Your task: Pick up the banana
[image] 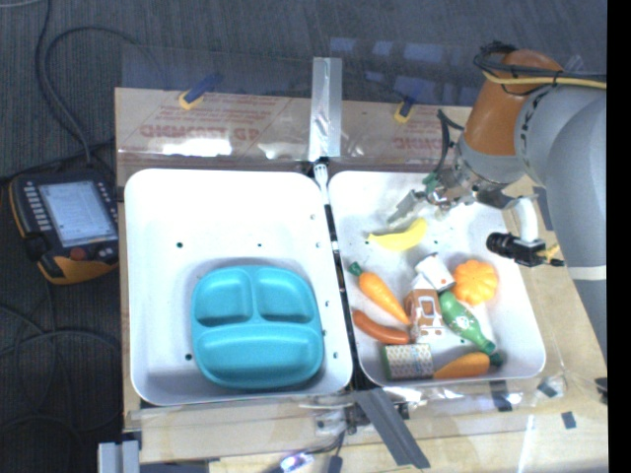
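Two shallow white bins sit side by side on the bench. A yellow banana [399,236] lies in the upper part of the right bin [523,348], its long axis running roughly left to right, slightly tilted up toward the right. The pincer [422,197] hangs just above and a little right of the banana's right end, so the fruit lies down and left of it; whether it is spread or pressed together cannot be told. Nothing is visibly pinched. Faint reddish print on the board [212,131] behind the bins is unreadable. A blue divided tray [258,325] lies in the left bin [158,264].
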Robot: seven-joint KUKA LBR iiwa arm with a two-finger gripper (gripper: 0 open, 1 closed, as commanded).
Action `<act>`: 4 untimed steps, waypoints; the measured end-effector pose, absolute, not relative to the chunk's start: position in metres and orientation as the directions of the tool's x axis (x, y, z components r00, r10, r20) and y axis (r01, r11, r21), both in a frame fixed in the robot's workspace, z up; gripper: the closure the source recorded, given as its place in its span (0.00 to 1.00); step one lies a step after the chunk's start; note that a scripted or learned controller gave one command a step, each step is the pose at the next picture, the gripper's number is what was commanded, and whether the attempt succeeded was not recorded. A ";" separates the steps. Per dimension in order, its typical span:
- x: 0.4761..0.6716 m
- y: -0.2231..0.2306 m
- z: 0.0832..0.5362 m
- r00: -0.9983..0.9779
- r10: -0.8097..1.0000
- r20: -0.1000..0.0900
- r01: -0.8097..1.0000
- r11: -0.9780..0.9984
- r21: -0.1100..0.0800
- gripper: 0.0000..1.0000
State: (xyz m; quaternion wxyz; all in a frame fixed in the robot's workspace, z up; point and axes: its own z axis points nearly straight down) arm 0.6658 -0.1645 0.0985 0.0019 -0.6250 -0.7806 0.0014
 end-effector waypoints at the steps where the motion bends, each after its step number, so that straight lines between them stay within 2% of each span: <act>1: 0.666 -0.153 0.089 -0.569 0.822 -0.001 0.822 0.569 -0.015 0.00; 2: 0.630 -0.142 0.090 -0.788 0.616 -0.015 0.616 0.788 0.007 0.00; 3: 0.631 -0.140 0.099 -0.787 0.616 -0.011 0.616 0.788 0.010 1.00; 4: 0.638 -0.081 0.181 -0.599 0.801 0.002 0.801 0.599 -0.002 1.00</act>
